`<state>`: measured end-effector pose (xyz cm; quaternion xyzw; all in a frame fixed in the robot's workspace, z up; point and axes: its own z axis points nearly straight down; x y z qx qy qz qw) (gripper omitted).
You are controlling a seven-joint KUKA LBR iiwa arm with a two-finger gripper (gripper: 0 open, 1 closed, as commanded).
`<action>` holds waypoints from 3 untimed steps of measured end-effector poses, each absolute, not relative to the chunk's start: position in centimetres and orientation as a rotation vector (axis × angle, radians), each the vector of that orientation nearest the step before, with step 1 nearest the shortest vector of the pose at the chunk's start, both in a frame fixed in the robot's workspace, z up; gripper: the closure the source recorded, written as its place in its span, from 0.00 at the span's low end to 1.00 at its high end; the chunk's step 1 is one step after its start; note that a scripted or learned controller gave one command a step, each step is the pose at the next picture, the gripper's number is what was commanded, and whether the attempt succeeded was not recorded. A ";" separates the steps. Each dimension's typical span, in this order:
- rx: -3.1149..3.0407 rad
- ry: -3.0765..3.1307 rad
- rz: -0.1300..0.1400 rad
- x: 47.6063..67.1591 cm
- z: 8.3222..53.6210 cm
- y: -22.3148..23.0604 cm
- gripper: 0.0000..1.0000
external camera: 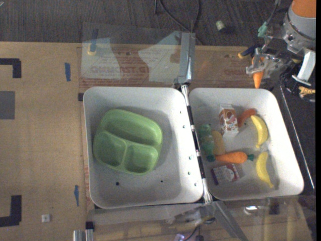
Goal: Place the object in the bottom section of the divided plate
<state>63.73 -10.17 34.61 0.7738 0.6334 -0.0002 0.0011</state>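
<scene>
The gripper (258,68) hangs above the back edge of the right bin (289,182), near its back right corner, and seems clamped on a small orange carrot (257,79) that points down between its fingers, though at this size the grip is hard to confirm. Held high, the carrot clears the bin walls for a carry across. The green divided plate (129,140) lies in the middle of the left bin (100,192), tilted, with bare floor all around it, so the approach to its bottom section is open. The divider (193,149) between the bins is the one edge to cross. A second carrot (231,157) and two bananas (259,129) lie in the right bin.
</scene>
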 end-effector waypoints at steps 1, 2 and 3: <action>2.687 1.633 -0.005 60.9 24.6 -0.1 1.00; 2.770 1.488 -0.006 62.3 20.6 6.1 1.00; 2.748 1.527 -0.007 62.3 19.4 11.0 1.00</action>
